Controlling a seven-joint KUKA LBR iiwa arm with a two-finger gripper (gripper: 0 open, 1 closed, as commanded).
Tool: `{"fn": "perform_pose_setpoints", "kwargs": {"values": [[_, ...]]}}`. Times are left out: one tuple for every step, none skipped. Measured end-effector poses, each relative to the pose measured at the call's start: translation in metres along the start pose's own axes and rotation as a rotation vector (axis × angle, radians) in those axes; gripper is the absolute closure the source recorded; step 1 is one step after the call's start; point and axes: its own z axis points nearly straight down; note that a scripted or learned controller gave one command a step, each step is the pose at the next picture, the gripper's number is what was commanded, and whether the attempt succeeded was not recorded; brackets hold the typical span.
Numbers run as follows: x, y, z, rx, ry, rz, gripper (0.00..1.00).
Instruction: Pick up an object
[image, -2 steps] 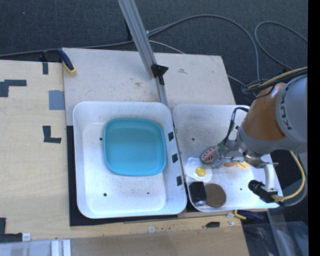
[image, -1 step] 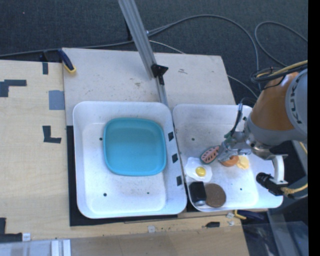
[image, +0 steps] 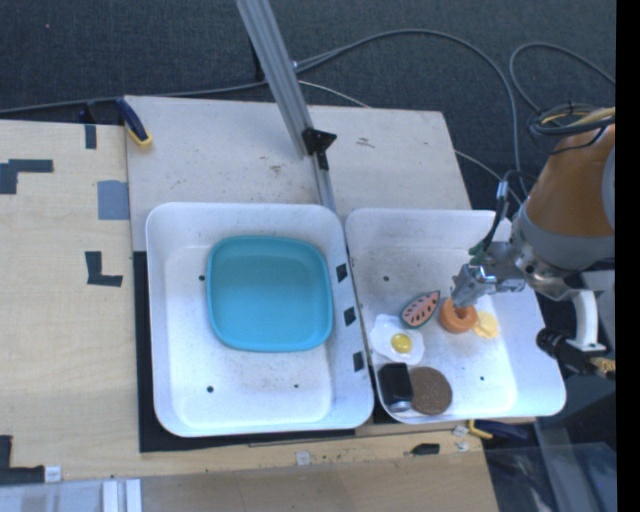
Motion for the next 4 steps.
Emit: {"fn": "perform_pose_setpoints", "kwargs": {"values": [[0.000,0.001,-0.052,0.000,0.000,0.000,1.00],[0.042,0.012,-0.037,0.005,0.001,-0.003,1.00],[0.094,0.022,-0.019,0.005,0.001,-0.003,1.00],[0.142,0.036,-0.005,0.005,0.000,-0.003,1.00]]}}
